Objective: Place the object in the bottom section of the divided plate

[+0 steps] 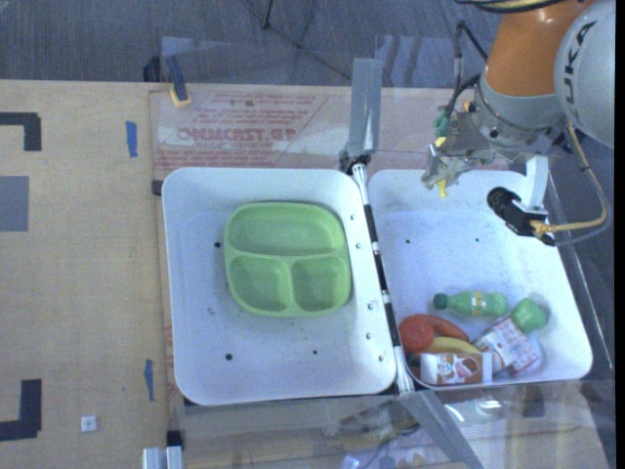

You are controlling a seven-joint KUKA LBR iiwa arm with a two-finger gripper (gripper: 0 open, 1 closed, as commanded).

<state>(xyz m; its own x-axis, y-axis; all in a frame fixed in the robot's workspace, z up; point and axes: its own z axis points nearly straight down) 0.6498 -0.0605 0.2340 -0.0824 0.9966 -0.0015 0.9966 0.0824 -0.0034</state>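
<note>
Wooden bench (88,291), two white bins. Left bin (195,360): green divided plate (287,258) at centre. Right bin (459,233): toy groceries (474,335) heaped at near edge. Gripper (441,176) hovers over far-left corner; we cannot tell finger state. We judge step: pre-grasp; next, descend on one item.

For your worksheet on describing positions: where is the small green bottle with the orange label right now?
The green bottle lies on its side in the right bin, toward its near end, just above the red and yellow toy food and left of a green object.

Divided plate (287,258) in left bin (195,340).
</note>
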